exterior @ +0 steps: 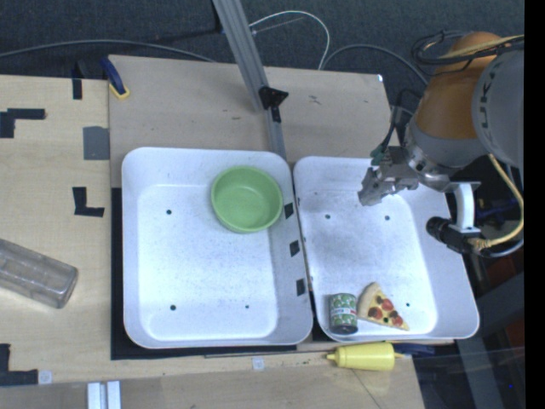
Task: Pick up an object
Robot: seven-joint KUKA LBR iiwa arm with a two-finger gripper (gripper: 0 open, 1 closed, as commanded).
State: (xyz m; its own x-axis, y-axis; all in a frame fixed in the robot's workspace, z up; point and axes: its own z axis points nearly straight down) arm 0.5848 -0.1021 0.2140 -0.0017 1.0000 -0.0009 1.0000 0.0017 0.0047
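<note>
- Where the camera view looks down on the desk (196, 118), two shallow white bins sit side by side: the left bin (153, 313) and the right bin (341, 173).
- The right bin carries two small things at its near edge. A pizza slice toy (381, 307) lies flat, tan with red spots on top. Its long axis runs at a slant, the narrow tip toward the bin's far-left and the broad crust edge toward the near-right corner.
- Just beside the slice, on its left, a small can (343, 312) with a green label stands close to the bin's near-left corner; it seems upright, its round top facing the camera.
- A yellow bottle (366, 356) lies on its side on the desk just outside the near edge of the right bin, its long axis along that edge and its pointed cap toward the left.
- In the left bin a green bowl (247, 198) sits open side up near the far-right corner, close to the wall shared with the other bin.
- The arm (464, 100) reaches in from the right, its orange band above the wrist, and bends downward over the far edge of the right bin.
- The hand (375, 187) hangs over the far part of the right bin, well apart from the slice and the can. Nothing shows between its fingers; I cannot tell whether they are spread or closed.
</note>
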